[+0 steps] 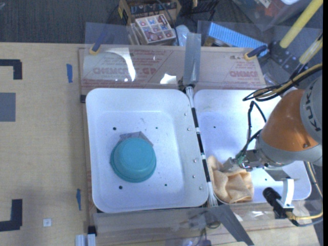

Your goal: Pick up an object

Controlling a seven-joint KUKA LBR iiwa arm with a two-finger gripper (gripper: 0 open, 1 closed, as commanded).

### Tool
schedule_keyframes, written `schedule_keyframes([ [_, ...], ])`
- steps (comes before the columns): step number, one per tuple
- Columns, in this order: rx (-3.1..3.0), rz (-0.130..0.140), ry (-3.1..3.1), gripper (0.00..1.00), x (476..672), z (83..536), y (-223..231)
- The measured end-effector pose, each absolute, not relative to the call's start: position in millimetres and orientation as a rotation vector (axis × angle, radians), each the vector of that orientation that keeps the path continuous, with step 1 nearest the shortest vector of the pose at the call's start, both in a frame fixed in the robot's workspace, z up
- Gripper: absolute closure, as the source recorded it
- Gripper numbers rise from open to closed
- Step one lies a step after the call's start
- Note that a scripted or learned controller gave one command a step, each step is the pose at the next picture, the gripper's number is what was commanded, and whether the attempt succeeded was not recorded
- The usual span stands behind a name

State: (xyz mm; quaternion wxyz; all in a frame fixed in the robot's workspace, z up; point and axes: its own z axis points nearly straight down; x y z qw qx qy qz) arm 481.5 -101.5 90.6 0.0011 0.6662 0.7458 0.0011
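Two shallow white bins on a pale wood counter [36, 147], joined along a metal divider [196, 132] down the middle. Just right of the divider, at its near end, a crumpled tan cloth [233, 184] in the front corner of the right bin [225, 111], one edge pressed up against the divider. Directly above the cloth's far edge, a little farther right of the divider, the tool [241, 161], low over the fabric and apparently touching its top fold. Cannot tell whether spread or pressed together: too small and dark against the wrist. No cloth seen lifted or gripped. Behind the tool, farther right of the divider, the grey arm with its orange band [287, 127], black cables [254, 118] looping beside it. Left of the divider, well apart from it, a teal bowl [134, 159] in the left bin [97, 132], resting upside down, partly over a flat grey scrap [134, 136] that peeks out on the bowl's far side. Beyond the divider's far end, a clear sheet over brown cardboard [154, 68] along the back of both bins.
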Motion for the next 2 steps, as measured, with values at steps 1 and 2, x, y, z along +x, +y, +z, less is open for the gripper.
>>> schedule_keyframes([
  [1,2.092,0.007,2.339,1.00,483.2,98.4,-101.8],
  [2,2.093,0.007,2.338,0.00,483.2,98.5,-102.2],
])
